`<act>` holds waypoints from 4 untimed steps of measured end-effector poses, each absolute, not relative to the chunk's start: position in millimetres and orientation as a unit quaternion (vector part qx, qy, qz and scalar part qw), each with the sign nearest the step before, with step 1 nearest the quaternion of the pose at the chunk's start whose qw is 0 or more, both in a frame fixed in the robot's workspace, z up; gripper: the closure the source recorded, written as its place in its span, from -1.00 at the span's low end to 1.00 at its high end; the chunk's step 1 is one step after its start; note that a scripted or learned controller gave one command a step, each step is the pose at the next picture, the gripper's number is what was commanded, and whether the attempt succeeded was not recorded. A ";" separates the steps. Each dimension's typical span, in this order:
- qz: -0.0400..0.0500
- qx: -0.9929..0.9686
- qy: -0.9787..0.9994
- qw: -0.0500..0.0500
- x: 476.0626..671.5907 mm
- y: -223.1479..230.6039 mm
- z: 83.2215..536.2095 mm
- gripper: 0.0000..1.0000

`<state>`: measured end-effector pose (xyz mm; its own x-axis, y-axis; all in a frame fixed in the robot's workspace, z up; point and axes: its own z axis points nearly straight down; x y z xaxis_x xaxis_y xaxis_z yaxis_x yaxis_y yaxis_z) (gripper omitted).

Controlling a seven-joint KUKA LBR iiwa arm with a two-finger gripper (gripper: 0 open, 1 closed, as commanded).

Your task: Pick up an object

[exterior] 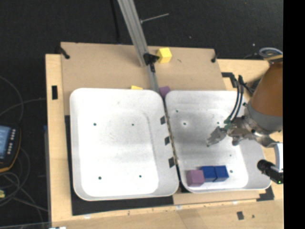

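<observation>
Lying nearest the camera, at the front edge of the right bin (pixel 190 104), are the graspable objects: a purple block (pixel 195 177) touching a blue block (pixel 214 172) just to its right. Behind them the pincer (pixel 215 136) hangs over the middle of the same bin, tilted toward the bin floor, with nothing between its fingers; whether they stand apart or together cannot be told at this size. The left bin (pixel 86 104) lies beside it on the tabletop (pixel 105 63). Farther back, a yellow block (pixel 165 55) rests by the slanted metal rail (pixel 133 23). A sound grasp probably requires bringing the pincer forward over one block, aligning the fingers across its free faces, not the shared seam, then descending vertically.
</observation>
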<state>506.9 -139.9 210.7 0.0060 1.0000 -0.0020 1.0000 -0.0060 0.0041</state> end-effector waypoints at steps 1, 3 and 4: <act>0.001 0.708 0.706 0.004 525.3 -171.8 250.9 -1.00; 0.001 0.709 0.706 0.003 516.8 -206.3 161.1 1.00; 0.001 0.709 0.705 0.002 516.6 -206.1 160.4 -1.00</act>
<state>516.6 -206.1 160.4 0.0063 1.0000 -0.0025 1.0000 -0.0063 0.0042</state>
